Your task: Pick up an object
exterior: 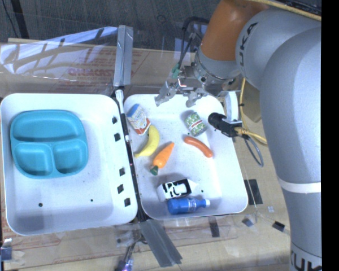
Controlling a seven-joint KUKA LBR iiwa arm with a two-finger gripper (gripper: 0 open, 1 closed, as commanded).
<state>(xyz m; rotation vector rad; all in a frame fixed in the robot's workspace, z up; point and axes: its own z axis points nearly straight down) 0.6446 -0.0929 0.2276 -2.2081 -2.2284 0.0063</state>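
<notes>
The big grey arm (282, 95) reaches over the right white plastic bin (229, 176). Its metal gripper (178, 95) hangs open and empty at the far edge. Just near it sits the small green can (195, 123), hard and slippery; grab its round sides.

A grey arm with an orange band reaches in from the upper right of the frame, its two-finger gripper (178, 95) spread open above the far edge of the right white bin (229, 179). That bin holds a small carton (138, 119), yellow banana (150, 143), orange carrot (163, 156), green-labelled can (195, 123), red sausage (198, 145), black-and-white box (175, 188) and blue bottle (186, 205). At centre left, the left white bin (62, 210) holds a blue divided plastic tray (48, 142).
</notes>
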